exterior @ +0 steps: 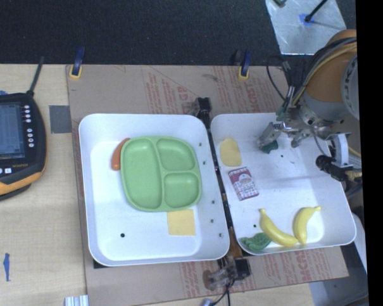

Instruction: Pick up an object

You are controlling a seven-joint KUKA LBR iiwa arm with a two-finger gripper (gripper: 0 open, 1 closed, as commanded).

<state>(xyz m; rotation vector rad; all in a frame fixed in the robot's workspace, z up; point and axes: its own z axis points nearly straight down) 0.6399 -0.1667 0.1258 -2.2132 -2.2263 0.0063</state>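
Observation:
My gripper (282, 140) hangs over the back right part of the right bin (333, 194), its fingers spread open with nothing between them. In that bin lie a pale yellow oval piece (229, 152), a red and white packet (243, 183), a banana (275, 230), a shorter yellow fruit (305, 223) and a green leafy item (255, 243). The packet and the oval piece are to the gripper's left; the fruits lie along the front edge. The left bin (99, 204) holds a green divided plate (161, 173), a yellow square slice (181, 222) and an orange item (117, 155) partly hidden under the plate.
A handheld control pendant (10, 144) rests on the bench at far left. Clamps (77, 64) hold the cardboard base at the back edge. The grey and orange arm (330, 73) fills the upper right, with cables beside the right bin's far side.

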